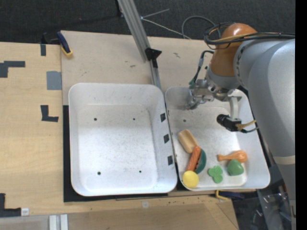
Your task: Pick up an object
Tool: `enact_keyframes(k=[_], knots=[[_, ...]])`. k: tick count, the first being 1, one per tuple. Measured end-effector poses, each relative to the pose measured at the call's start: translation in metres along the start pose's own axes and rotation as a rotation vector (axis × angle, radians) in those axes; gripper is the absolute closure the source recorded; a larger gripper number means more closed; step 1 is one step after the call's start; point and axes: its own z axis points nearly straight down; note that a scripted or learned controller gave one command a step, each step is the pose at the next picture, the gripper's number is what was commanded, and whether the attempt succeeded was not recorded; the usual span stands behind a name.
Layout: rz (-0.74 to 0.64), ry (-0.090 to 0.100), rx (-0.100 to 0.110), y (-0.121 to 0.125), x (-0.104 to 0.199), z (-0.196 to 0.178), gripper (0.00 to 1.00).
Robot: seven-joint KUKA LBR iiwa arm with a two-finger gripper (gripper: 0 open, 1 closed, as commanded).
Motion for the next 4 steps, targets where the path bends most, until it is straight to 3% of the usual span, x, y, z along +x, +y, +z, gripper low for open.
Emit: enact_keyframes(k=[4], knots=[[0.001, 0.001, -0.005, -0.002, -0.015, -0.18, 1.0]])
